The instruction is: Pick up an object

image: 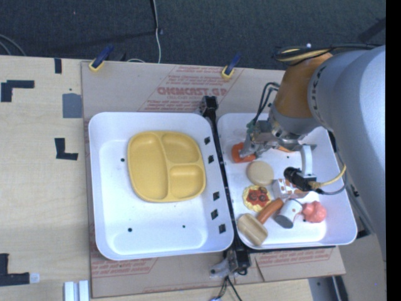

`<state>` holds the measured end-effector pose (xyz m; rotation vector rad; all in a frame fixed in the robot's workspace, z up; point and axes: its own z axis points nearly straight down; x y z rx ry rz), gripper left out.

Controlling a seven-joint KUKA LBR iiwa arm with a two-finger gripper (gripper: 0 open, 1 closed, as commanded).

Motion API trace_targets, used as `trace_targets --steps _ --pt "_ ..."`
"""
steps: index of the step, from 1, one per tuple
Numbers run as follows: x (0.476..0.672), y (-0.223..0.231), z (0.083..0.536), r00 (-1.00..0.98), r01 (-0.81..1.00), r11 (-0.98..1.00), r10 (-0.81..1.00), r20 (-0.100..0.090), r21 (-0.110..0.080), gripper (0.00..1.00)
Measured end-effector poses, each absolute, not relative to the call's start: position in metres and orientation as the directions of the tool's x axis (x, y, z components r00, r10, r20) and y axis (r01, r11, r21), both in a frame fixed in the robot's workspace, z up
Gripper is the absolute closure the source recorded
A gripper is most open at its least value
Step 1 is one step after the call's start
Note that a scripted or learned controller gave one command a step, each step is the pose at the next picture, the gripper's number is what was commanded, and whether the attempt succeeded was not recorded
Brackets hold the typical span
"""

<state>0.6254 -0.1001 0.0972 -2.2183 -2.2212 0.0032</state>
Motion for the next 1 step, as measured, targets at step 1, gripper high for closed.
trace_targets --steps 1 --pt "0.5875 -0.0611 0.1975 -0.005 1.0 0.005 1.0 0.002 0.005 1.0"
